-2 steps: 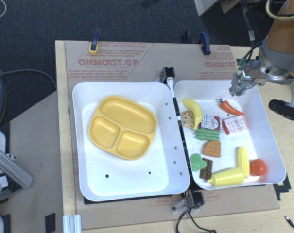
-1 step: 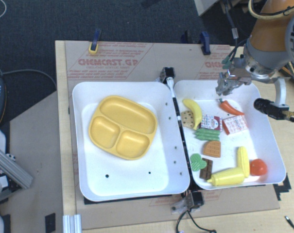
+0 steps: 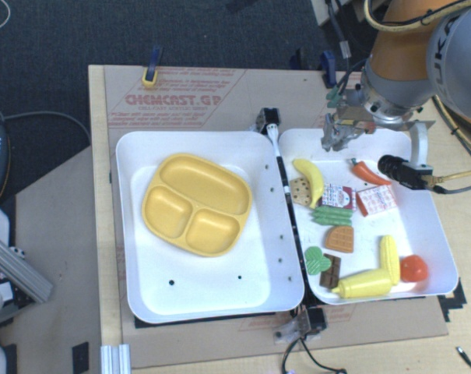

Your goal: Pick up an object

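Bench (image 3: 181, 100) bearing two white bins. Left bin (image 3: 142, 279) carries a yellow compartment plate (image 3: 196, 203). Right bin (image 3: 437, 240) carries toy food: banana (image 3: 311, 179), mustard bottle (image 3: 365, 284), tomato (image 3: 413, 269), chilli (image 3: 367, 171). My claw (image 3: 338, 137) hangs over the right bin's far edge, nothing visibly between its tips; whether it stands wide or narrow I cannot tell. The banana lies just below-left of it, long axis running diagonally toward the near right, likely the nearest candidate.

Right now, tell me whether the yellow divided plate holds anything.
Empty: all three compartments of the yellow plate show bare yellow plastic in the left bin.
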Controlling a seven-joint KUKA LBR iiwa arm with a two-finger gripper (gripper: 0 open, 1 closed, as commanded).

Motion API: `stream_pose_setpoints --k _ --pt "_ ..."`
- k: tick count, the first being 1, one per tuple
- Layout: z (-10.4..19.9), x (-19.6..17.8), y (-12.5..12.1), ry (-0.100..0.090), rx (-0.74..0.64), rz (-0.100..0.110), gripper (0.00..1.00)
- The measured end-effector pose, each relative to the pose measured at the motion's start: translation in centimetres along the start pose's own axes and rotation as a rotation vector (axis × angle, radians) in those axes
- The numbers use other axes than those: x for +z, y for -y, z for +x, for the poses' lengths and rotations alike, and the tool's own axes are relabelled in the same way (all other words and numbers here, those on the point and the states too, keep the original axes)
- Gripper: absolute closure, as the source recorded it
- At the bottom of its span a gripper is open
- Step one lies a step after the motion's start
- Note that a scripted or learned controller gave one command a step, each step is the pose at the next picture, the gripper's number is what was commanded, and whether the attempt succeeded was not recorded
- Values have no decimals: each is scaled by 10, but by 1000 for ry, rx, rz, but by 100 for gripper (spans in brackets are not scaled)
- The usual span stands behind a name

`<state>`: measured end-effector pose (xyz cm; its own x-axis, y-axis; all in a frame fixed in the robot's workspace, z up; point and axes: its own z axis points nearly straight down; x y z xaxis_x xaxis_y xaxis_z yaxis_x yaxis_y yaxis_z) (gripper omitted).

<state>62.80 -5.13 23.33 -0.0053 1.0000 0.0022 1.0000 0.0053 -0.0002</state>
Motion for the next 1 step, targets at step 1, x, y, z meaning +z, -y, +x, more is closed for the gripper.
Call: stream_pose_setpoints --k 1 --pt "20 20 7 1 3 4 100"
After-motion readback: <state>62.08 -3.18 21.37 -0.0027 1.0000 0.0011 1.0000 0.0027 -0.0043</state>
